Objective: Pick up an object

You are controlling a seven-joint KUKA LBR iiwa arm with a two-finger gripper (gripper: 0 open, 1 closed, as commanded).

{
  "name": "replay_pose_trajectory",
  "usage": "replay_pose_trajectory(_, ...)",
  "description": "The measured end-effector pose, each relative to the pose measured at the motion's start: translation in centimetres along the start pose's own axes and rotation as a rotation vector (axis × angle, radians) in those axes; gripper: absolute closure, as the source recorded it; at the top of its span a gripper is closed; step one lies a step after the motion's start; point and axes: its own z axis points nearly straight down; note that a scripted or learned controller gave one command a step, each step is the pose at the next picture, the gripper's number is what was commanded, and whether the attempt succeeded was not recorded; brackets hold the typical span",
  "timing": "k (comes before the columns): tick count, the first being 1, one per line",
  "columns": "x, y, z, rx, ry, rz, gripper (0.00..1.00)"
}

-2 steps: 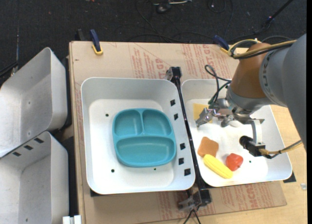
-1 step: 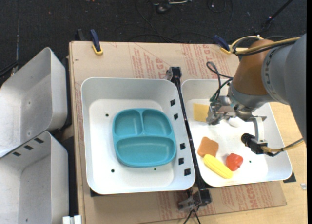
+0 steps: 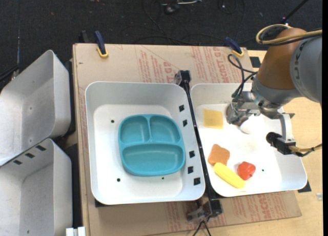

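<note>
Your gripper [image 3: 239, 116] hangs low in the right bin [image 3: 292, 176], the arm [image 3: 287, 65] bent in from the right above it. You can't tell how its fingers stand. Just left lies a pale yellow square [image 3: 213, 118]; nearer you, an orange piece [image 3: 219, 154], a yellow banana [image 3: 228, 175] and a red piece [image 3: 246, 170].

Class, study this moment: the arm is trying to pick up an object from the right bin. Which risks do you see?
1. The gripper sits over a white object that barely stands out from the white bin, so the grasp may miss.
2. The yellow slice lies close beside it and could get nudged.
</note>
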Motion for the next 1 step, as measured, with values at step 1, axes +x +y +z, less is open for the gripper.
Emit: replay_pose_trajectory(1,-0.05,-0.17,-6.31,-0.001,0.000,-0.004,1.00)
